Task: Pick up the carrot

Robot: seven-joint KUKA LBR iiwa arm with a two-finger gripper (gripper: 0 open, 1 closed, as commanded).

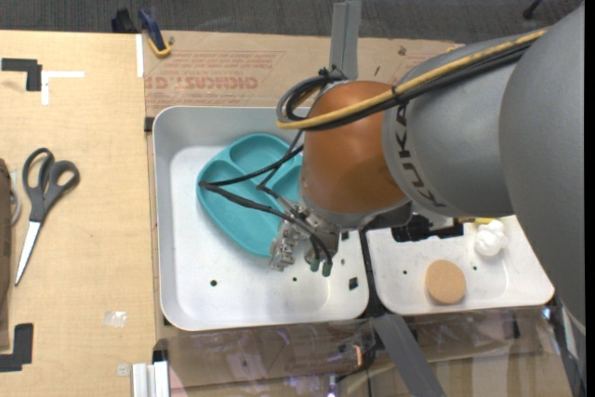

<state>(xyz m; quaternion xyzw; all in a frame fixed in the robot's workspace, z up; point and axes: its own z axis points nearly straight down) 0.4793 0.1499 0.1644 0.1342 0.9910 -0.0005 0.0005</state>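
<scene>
In the left bin [177, 228], 1 teal plate [237, 195]

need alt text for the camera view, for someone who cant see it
A grey arm with an orange band reaches over the left white bin, its gripper low beside a teal divided plate. The right bin holds a round tan piece and a white object.

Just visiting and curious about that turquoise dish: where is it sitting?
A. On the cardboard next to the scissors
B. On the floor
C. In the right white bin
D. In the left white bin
D: the turquoise divided plate lies inside the left white bin, partly covered by the arm, while the right bin holds a round tan item and a small white thing.
</scene>
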